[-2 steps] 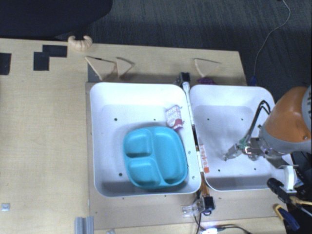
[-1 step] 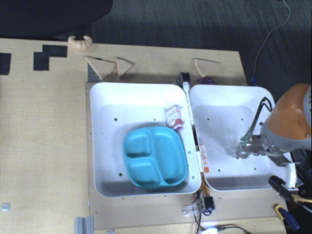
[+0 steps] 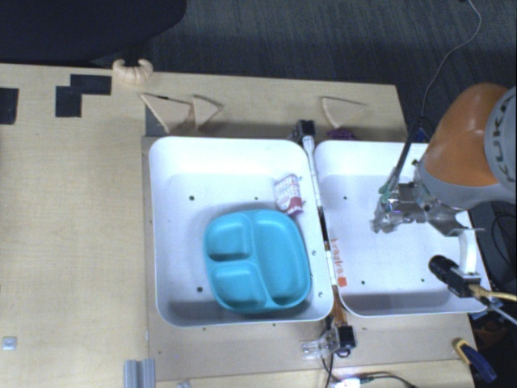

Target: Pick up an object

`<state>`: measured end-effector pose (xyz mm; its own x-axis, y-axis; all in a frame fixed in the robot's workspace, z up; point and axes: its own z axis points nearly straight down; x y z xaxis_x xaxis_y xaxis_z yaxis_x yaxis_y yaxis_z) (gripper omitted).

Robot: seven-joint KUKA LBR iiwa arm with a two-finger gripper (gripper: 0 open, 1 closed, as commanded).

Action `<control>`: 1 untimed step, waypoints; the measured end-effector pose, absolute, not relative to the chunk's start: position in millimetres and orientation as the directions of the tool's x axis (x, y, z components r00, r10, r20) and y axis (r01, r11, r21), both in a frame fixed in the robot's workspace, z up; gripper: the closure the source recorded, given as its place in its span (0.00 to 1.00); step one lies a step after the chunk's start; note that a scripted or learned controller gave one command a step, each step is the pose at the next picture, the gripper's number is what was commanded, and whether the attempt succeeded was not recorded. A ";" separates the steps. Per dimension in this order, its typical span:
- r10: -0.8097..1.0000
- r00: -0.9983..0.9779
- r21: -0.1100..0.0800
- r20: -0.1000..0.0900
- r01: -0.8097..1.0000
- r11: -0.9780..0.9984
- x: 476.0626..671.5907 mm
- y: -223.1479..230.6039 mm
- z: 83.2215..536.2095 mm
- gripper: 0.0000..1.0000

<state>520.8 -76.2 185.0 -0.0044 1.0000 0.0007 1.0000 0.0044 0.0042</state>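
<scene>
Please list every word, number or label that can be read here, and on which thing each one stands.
Nothing can be read with certainty.
On the small white and red packet in the left white bin: printing, too blurred to read.
Red marks on the rim between the two bins: too small to read.
Dark letters on the grey arm: cut off, unreadable.

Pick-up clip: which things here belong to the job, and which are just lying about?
Job:
- gripper, over the right bin
- blue divided plate, in the left bin
- small red-and-white packet, beside the plate

Lying about:
- purple item behind the right bin
- wooden bench
</scene>
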 end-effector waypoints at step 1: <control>1.000 -0.002 0.002 -0.001 1.000 0.002 495.3 -116.7 161.9 1.00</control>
